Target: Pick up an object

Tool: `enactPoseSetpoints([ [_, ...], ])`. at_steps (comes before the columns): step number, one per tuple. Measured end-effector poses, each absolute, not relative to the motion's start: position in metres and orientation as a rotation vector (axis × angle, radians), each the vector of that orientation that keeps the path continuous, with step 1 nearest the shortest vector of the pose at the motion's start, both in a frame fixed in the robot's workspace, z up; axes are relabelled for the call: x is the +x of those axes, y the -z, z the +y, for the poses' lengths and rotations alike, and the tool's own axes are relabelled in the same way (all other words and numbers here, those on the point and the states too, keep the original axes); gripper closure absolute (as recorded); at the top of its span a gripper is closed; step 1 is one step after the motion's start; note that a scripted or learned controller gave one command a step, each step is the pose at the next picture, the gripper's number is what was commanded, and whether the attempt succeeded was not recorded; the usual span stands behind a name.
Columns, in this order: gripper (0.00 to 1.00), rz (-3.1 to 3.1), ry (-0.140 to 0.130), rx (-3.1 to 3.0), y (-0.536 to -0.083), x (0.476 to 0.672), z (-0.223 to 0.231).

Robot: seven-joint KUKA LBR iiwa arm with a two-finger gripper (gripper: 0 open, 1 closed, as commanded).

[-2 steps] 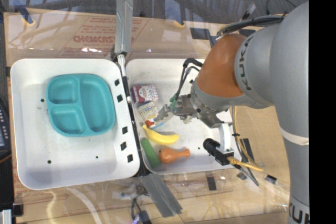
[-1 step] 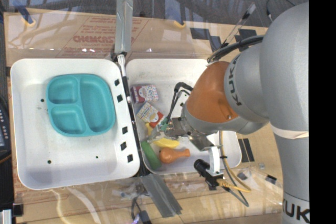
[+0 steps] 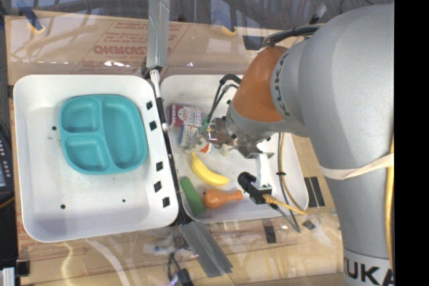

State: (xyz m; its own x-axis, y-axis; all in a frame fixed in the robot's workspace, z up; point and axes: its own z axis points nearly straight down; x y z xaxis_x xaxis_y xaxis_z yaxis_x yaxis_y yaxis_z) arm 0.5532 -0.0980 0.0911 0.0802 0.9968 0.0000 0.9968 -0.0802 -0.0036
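While hovering over the banana (image 3: pixel 208 171), the hand (image 3: pixel 213 137) seems hidden, grip unclear

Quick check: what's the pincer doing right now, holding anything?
Pincer: low in the right bin, by the small packet; open or shut cannot be told, nothing visibly held.
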Motion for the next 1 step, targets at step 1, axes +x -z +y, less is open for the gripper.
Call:
enactPoseSetpoints([
  [1,0.00,-2.167,-0.003,-2.270,-0.0912,0.4896,-0.0961],
])
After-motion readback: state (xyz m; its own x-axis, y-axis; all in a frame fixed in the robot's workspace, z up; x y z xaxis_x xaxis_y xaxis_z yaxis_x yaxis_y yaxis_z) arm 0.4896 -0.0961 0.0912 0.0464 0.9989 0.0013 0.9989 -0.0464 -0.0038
